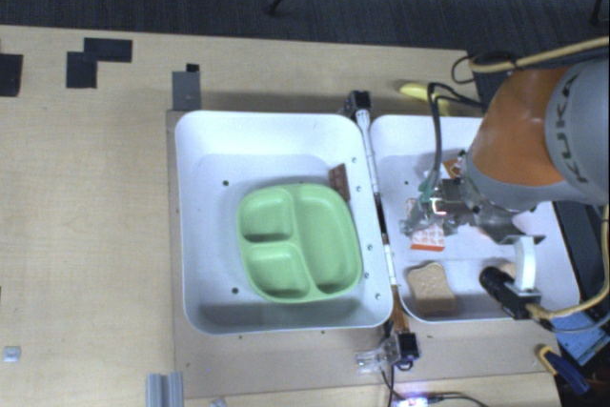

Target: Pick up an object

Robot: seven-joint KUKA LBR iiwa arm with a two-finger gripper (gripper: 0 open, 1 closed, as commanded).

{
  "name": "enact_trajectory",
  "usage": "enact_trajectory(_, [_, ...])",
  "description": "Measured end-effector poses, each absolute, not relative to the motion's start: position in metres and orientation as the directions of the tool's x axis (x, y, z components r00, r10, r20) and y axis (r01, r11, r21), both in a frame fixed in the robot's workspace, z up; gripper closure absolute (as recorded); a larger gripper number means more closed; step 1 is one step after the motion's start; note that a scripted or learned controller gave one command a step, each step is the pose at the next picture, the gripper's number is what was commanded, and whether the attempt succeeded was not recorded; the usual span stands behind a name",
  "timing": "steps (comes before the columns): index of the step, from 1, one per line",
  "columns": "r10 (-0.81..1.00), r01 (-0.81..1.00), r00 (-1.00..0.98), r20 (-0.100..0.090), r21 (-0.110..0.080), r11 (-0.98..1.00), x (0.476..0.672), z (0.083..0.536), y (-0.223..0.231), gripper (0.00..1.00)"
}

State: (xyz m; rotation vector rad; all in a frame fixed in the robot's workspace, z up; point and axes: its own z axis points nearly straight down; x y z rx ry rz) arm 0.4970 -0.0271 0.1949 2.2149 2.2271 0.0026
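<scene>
You see the gripper [431,213] low in the right bin [400,148], over an orange packet [428,240]; how its jaws stand you cannot tell. A sponge [431,284] lies nearer, and a green tray [298,241] in the left bin [205,205].

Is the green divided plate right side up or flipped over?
Right side up: the green plate in the left bin shows three hollow compartments facing the camera.
</scene>
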Motion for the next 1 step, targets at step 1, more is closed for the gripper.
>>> enact_trajectory(1, [1.000, 1.000, -0.003, 0.000, 0.001, 0.003, 0.4872, 0.1963, -0.0464, 1.00])
